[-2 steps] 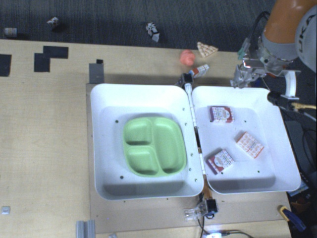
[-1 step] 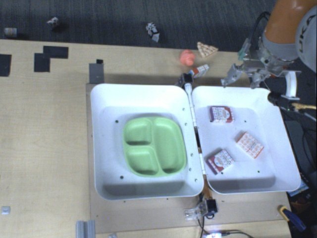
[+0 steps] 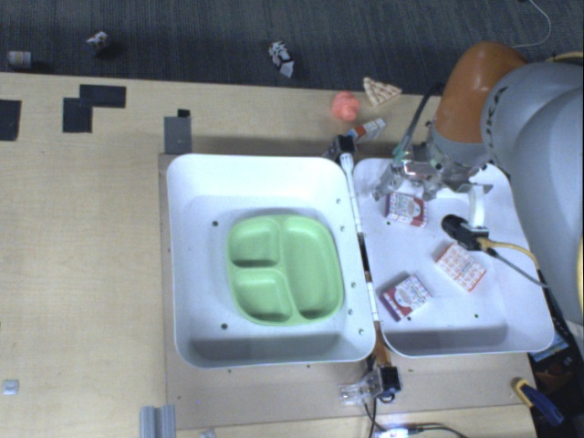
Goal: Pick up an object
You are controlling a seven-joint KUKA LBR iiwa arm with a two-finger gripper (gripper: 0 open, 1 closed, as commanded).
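Two shallow white bins sit side by side: the left bin (image 3: 187,245) holds a pale green divided plastic tray (image 3: 283,267); the right bin (image 3: 520,331) holds three small red-and-white packets. Grey gripper (image 3: 415,179) hangs over the far-left part of the right bin, directly above the far packet (image 3: 405,210); jaw state cannot be told, contact unclear. Nothing seen held. Middle packet (image 3: 459,267) and near packet (image 3: 405,296) lie apart. Judged step: descent onto the far packet. Next: settle straddling it, close, lift straight.
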